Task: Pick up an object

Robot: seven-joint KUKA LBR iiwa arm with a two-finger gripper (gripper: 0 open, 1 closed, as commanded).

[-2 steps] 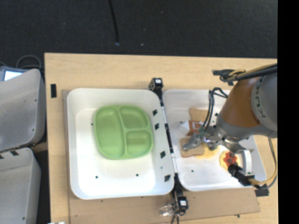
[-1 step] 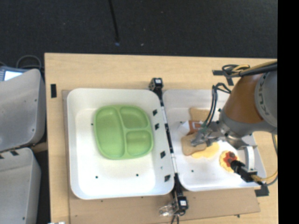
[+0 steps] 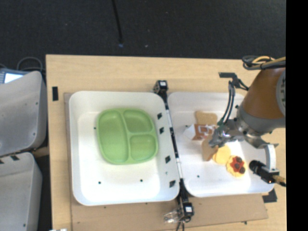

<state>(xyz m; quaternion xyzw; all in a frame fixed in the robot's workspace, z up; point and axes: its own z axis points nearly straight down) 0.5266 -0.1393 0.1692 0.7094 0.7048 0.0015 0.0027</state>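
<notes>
Your hand [image 3: 217, 137] sits low in the right bin [image 3: 192, 187], over the cluster of small things near its middle. The wrist and its fittings crowd the view there, so you cannot tell how far open the hand is or whether it has anything in it.

Closest to it is a tan piece [image 3: 207, 152], just beside or partly under the hand. A brown flat piece [image 3: 206, 119] with pale markings lies just beyond, toward the bin's far wall. On the near side is a yellow item [image 3: 222, 155], and next to that a yellow-and-red item [image 3: 236, 165].

All four look small and light. The two brownish ones seem thin and flat, like card, so they will likely lie tight to the floor and be awkward to take by an edge. The yellow ones look rounder and perhaps soft, giving you more body to close on across the width.

The arm [image 3: 262, 100] hides part of the bin's right side, and where one item ends and the next begins is hard to make out.

Farther out, the left bin [image 3: 86, 186] holds a green divided plate [image 3: 127, 136], well apart from the hand, on the pale worktop [image 3: 57, 73].
</notes>
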